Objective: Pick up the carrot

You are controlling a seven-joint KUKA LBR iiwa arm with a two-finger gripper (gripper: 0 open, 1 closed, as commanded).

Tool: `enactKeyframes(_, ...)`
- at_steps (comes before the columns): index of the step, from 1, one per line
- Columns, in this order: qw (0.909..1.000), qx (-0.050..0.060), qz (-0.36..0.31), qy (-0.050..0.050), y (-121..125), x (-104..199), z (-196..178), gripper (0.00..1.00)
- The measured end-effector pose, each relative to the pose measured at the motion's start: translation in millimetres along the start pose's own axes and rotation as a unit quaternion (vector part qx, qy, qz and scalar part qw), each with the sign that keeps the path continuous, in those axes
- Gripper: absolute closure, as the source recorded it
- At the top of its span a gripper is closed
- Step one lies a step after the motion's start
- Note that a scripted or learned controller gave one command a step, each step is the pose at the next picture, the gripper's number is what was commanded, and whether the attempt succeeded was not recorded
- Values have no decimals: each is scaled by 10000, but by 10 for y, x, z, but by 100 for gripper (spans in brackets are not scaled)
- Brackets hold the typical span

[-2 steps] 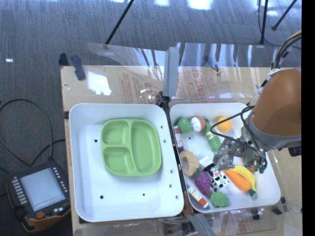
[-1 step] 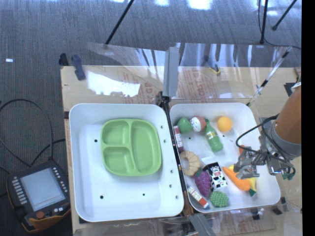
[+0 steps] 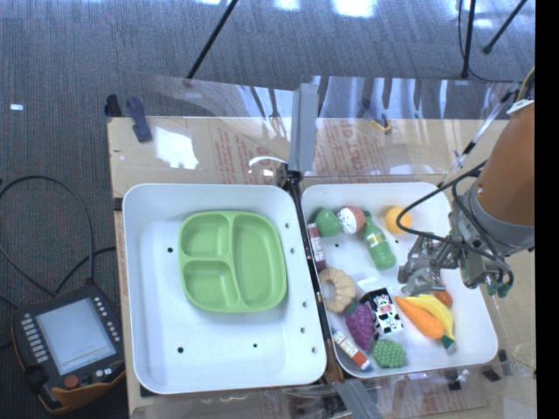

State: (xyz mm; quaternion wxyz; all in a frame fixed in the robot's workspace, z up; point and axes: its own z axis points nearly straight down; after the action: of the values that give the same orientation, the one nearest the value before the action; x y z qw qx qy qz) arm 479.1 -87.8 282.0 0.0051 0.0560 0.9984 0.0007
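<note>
the carrot (image 3: 421,317) lies in the right bin (image 3: 485,339), near its front right corner, orange and tapering, pointing toward the bin's centre. a banana (image 3: 437,311) lies touching it along its far side, and a small cow-print carton (image 3: 382,312) stands just beside its narrow tip. the gripper (image 3: 425,267) hangs just above and behind the carrot, beside the banana's upper end; whether it is open or closed i cannot tell, since the metal parts blur together against the clutter.

to do this step well, i judge the approach should come straight down over the carrot's thicker middle, with the closing direction across its width rather than along its length. the banana crowding one side is the main hazard: a descent too far to that side would likely catch the banana instead, or pinch both. keeping toward the carrot's near side gives more room. the green divided plate (image 3: 233,260) in the left bin (image 3: 140,234) plays no part here.
</note>
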Motion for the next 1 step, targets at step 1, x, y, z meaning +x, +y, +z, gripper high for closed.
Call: enactKeyframes(1,10000,4,23,48,-23,14,42,0)
